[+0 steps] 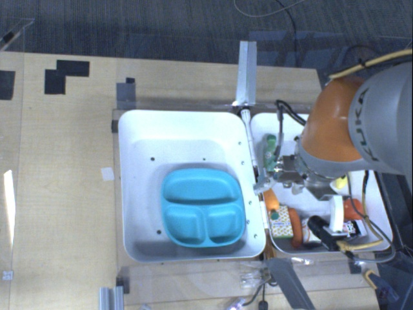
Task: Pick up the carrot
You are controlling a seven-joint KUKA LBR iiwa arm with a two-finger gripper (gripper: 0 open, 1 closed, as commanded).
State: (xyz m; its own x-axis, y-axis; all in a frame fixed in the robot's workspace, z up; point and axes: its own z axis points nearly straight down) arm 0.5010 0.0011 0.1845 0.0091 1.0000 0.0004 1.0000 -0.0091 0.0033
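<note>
The carrot point(295, 227), a long orange-red piece, lies at the front of the right bin point(258, 129), next to a small patterned box point(280, 221). My gripper point(276, 174) hangs low over the left side of that bin, close to the wall between the bins. It is behind the carrot and apart from it. A short orange piece point(272, 201) sits just in front of the gripper. The wrist body hides much of the bin's middle.
A blue divided tray point(201, 206) lies in the left bin point(139, 173). In the right bin a green item point(269, 148) lies at the back left, with a yellow item point(341, 185) and a red-orange item point(353, 208) on the right.
</note>
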